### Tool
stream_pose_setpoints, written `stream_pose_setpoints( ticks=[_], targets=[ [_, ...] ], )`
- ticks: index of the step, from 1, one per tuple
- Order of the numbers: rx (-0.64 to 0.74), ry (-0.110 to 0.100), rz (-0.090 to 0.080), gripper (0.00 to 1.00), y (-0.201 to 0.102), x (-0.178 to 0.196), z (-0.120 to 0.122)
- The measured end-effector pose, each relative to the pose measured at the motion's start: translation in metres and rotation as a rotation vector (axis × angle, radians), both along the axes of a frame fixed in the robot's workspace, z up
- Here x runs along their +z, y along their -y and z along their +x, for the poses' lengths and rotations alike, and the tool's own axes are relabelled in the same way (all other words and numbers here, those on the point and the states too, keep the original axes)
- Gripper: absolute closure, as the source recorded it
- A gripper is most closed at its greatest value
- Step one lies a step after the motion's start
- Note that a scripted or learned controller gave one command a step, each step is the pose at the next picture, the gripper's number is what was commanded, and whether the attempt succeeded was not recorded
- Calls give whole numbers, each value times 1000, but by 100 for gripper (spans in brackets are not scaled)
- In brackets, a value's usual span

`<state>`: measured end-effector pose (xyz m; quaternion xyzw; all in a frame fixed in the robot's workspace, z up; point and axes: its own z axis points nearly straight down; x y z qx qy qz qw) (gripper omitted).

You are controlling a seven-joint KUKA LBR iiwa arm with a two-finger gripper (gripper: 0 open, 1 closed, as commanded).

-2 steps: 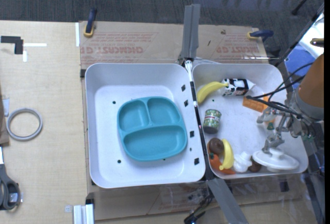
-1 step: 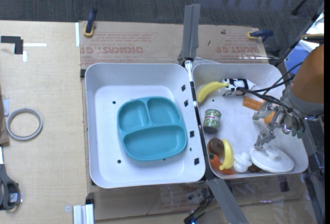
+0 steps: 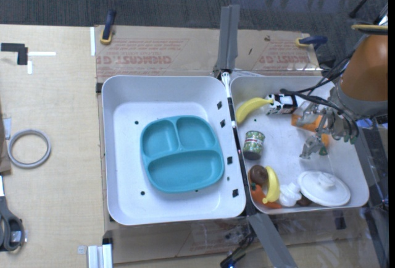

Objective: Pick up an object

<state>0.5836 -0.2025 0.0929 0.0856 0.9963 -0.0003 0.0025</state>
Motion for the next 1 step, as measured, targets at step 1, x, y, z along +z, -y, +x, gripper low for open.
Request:
stream_pose_setpoints(
  ticks=[1],
  targets=[
    [2, 5, -2, 100, 0, 11, 2]
  ],
)
